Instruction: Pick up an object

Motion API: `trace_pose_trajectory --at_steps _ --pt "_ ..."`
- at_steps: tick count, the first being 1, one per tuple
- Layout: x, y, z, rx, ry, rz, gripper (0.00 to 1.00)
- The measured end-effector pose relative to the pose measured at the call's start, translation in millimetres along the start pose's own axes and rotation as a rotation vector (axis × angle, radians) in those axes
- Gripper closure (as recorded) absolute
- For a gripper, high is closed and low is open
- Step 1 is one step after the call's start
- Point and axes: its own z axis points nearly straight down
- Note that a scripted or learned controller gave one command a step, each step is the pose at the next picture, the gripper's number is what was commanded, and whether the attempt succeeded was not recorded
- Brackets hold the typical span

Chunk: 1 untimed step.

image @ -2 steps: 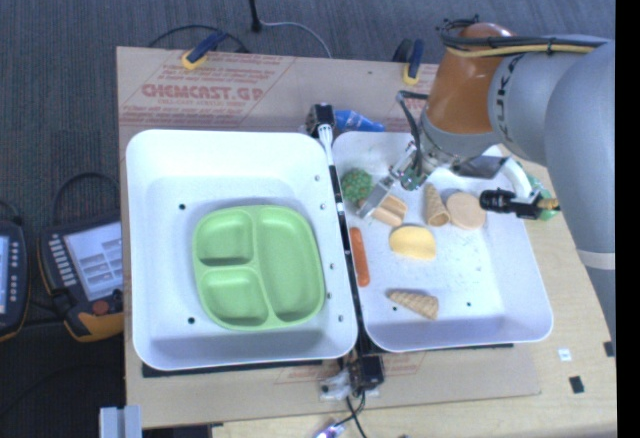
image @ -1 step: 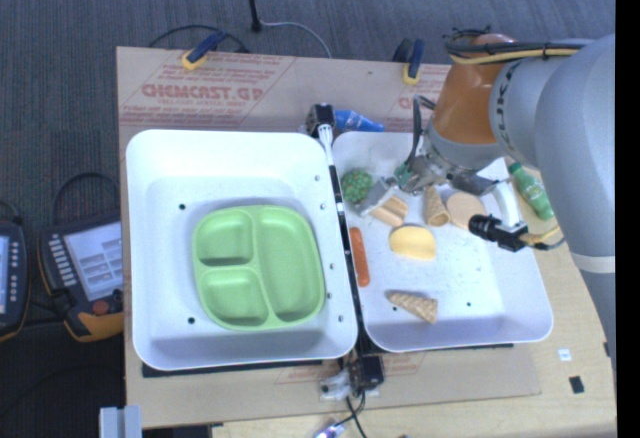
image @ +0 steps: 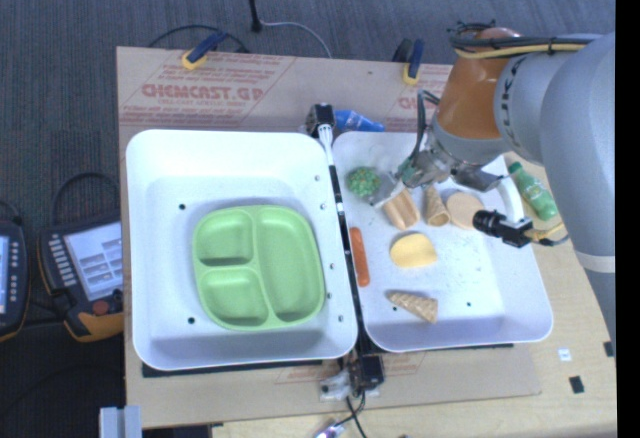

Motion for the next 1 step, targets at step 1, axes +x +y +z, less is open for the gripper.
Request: trace_pose_trajectory --at_steps 1 --pt "31.7 -12.2 -85.3 0.014 0.007 0.334 1.00"
